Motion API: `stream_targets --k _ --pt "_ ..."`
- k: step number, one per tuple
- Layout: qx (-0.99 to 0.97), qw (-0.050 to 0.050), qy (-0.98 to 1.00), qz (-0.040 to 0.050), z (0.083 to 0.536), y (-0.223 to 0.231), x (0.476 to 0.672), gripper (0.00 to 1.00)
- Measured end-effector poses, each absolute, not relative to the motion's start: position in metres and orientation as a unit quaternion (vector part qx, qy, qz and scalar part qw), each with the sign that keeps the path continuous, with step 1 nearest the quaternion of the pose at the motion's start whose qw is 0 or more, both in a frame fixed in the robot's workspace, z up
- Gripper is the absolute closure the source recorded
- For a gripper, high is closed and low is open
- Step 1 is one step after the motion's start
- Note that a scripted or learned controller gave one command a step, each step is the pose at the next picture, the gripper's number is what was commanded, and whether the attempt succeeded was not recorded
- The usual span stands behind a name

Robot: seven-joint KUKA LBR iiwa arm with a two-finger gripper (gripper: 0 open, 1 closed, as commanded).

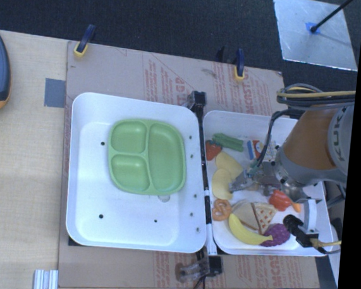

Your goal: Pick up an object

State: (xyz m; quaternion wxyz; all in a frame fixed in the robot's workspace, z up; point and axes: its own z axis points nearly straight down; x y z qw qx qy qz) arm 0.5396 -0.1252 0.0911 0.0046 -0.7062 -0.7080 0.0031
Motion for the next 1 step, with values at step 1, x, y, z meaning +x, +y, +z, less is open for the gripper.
stream_targets --k 1 --pt "-0.705 -0.003 -0.709 -0.0005 0.0984 -0.1792 0.6123 0.00"
